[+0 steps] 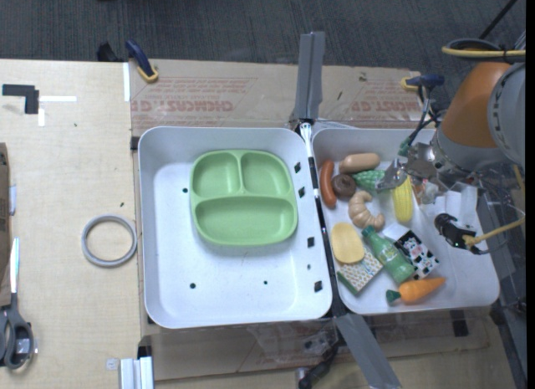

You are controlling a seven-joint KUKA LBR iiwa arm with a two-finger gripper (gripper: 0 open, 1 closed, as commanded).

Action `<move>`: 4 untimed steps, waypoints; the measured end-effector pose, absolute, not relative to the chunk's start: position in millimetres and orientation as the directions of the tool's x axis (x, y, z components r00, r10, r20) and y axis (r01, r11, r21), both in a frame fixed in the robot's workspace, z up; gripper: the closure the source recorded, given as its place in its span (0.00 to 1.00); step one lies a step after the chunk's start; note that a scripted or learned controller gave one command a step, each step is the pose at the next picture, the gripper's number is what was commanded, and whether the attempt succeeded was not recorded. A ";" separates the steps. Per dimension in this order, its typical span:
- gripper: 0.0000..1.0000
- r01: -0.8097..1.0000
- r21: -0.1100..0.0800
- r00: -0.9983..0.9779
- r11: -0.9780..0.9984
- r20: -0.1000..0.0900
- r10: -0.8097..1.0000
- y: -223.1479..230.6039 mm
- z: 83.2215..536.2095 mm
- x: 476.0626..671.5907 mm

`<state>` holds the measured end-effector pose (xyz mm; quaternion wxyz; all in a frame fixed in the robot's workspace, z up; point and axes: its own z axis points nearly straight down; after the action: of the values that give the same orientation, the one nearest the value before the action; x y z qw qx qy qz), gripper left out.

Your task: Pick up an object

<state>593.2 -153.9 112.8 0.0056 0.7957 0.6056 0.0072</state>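
Note:
The right bin (468, 283) holds several toy foods: a tan bun (359, 161), a red sausage (327, 185), a brown mushroom (343, 184), a green leafy piece (368, 181), a beige croissant (362, 208), a yellow corn cob (404, 202), a yellow slice (348, 243), a green bottle (389, 255), a waffle (359, 274), a carrot (416, 290) and a black-and-white patterned box (417, 253). My gripper (403, 173) hangs low over the bin's upper middle, just above the top of the corn cob and beside the leafy piece. Nothing can be seen held in it.
The left bin (167, 295) carries a green divided plate (244, 197). A metal bar (310, 78) runs between the bins at the back. On the bench to the left lie a tape ring (109, 239) and scissors (15, 333). Blue clamps (142, 59) grip the cardboard's back edge.

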 end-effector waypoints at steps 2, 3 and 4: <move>0.00 0.964 0.012 0.267 -0.267 0.003 0.964 -154.9 119.5 591.7; 0.00 0.899 0.003 0.438 -0.438 0.003 0.899 -139.2 102.7 628.8; 0.00 0.997 0.000 0.073 -0.073 -0.002 0.997 -155.5 172.4 644.5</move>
<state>644.5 -155.5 172.4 0.0007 0.7326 0.6807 -0.0007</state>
